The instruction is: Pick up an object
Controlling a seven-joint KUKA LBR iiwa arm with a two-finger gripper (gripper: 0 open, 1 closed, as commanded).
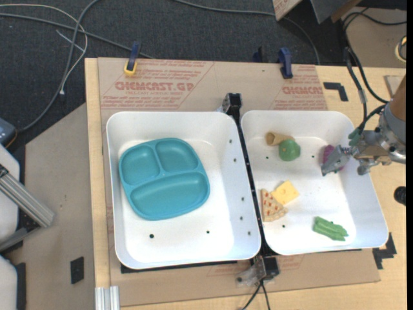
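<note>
Gripper (348, 155) sits at the right bin's (361, 231) right side, jaws closed on a purple object (328, 152). It's small; can't tell its long axis or which way it points.

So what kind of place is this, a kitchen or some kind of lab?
Most likely a robotics lab bench, not a kitchen: two white bins clamped onto cardboard, toy food like a green ball, loose cables on the floor.
</note>
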